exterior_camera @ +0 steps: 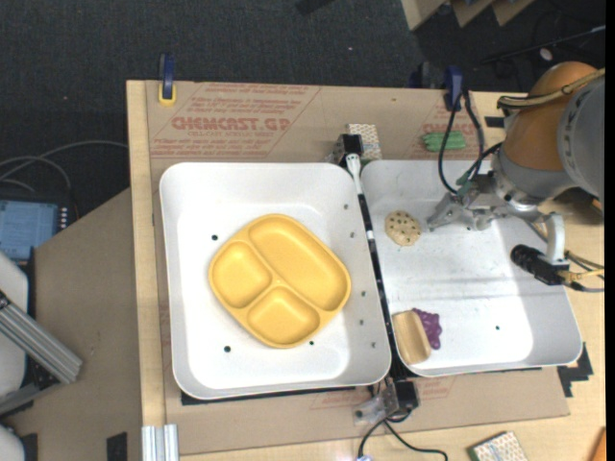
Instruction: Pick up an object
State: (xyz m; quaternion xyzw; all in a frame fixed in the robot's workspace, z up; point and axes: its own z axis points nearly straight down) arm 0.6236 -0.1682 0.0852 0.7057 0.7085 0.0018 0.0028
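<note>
The right bin (500,344) holds a round tan cookie (403,227) near its left wall. A tan bread-like slice (410,338) and a small purple grape bunch (430,327) lie in its front left corner. My gripper (459,220) hangs over the back of this bin, just right of the cookie and apart from it. Its fingers (437,216) are spread open with nothing between them. A yellow divided plate (279,279) lies in the middle of the left bin (192,200).
The grey and orange arm (553,133) comes in from the right over the right bin's back corner. A black cable plug (536,264) hangs near the bin's right side. A green item (444,142) lies on the bench behind the bins.
</note>
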